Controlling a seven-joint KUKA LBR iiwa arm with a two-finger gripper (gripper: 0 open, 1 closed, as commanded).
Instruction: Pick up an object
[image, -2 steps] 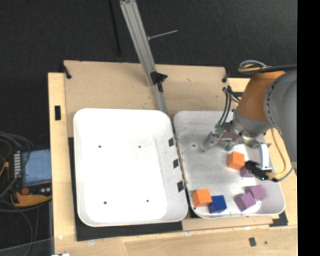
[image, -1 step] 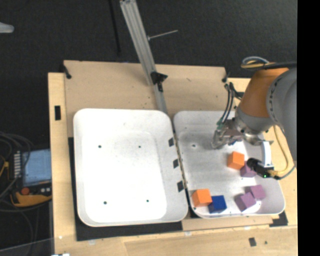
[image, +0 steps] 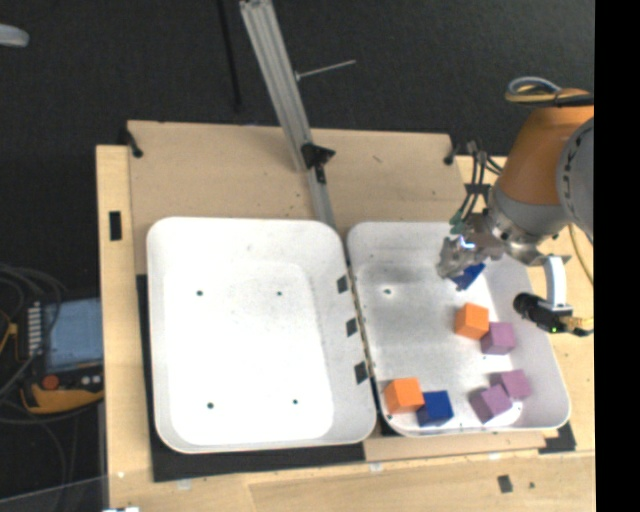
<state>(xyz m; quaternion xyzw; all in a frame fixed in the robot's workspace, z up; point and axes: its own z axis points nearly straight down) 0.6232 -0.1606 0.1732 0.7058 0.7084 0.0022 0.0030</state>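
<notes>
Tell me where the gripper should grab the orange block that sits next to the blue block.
Take the orange block from above, probably across its near and far sides. Its left side is close to the bin wall and the blue block sits against its right, so those sides leave little room. It appears to lie flat.

Gripper (image: 462, 262) over right bin (image: 400, 330), upper part, blue block (image: 470, 274) between fingers. Orange block (image: 471, 320) w/ purple block (image: 498, 338) just below. Left bin (image: 250, 330) beside, touching.
</notes>
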